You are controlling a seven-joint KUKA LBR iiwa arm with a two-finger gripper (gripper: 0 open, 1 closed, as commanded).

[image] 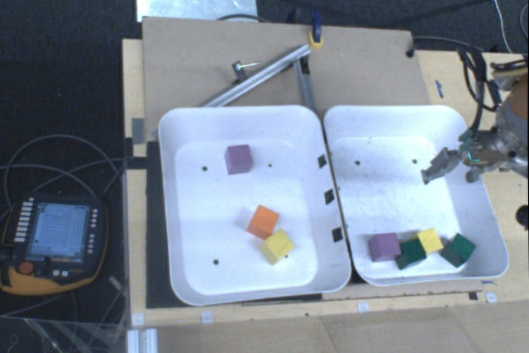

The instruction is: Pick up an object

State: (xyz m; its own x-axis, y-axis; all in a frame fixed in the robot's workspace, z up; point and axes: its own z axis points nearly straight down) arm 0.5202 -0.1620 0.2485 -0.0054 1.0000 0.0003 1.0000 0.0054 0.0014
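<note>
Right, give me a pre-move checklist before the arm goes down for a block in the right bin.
1. Gripper is over the right bin, above its bare upper half: ok.
2. Nothing held between the jaws: cannot tell, they are too small and blurred.
3. Targets present: purple block, yellow block and two green blocks sit along the near wall: ok.
4. Gripper lined up over a block: not ok, the row lies nearer the camera than the gripper.
5. Room around a target: not ok, the purple, one green and the yellow block are bunched together, the other green one close to the wall.
</note>
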